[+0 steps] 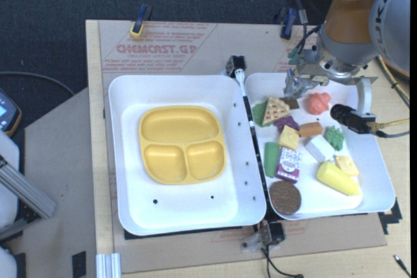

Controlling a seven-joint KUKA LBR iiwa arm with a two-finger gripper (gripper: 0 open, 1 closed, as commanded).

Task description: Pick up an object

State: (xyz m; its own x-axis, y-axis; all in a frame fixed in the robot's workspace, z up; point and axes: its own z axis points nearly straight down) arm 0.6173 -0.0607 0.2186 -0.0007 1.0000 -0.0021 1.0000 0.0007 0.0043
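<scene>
The task names no one object, so the pile in the right bin (pixel 384 189) is standing in for it. A triangular pizza-slice toy (pixel 277 109) is lying at about 11 o'clock in that bin, partly over a green leaf-shaped piece (pixel 260 112). Just toward 3 o'clock from the slice, a pink-red rounded toy (pixel 318 103) is sitting near the bin's far wall. Below these, a yellow cheese-like wedge (pixel 288 137), a small brown piece (pixel 311 129), a green bushy piece (pixel 335 138) and a white block (pixel 319 148) are crowding the bin's middle. A green stick (pixel 271 159) and a purple-and-white packet (pixel 289 163) are lying side by side toward 7 o'clock, a brown round cookie (pixel 285 196) is resting at 6 o'clock, and a yellow lump (pixel 339 178) is sitting at 4 o'clock.

The gripper (pixel 299 86) is hanging over the bin's far end, just at 1 o'clock from the pizza slice and at 9 o'clock from the pink toy. Its tips are blurring into dark metal, so I cannot tell whether they are apart or together, and nothing is visibly between them. The arm (pixel 355 3), orange-banded, is reaching in from 2 o'clock.

The left bin (pixel 124 159) is holding a yellow divided tray (pixel 181 143) at its centre. Both bins are resting on a cardboard-covered desk (pixel 163 45).
</scene>
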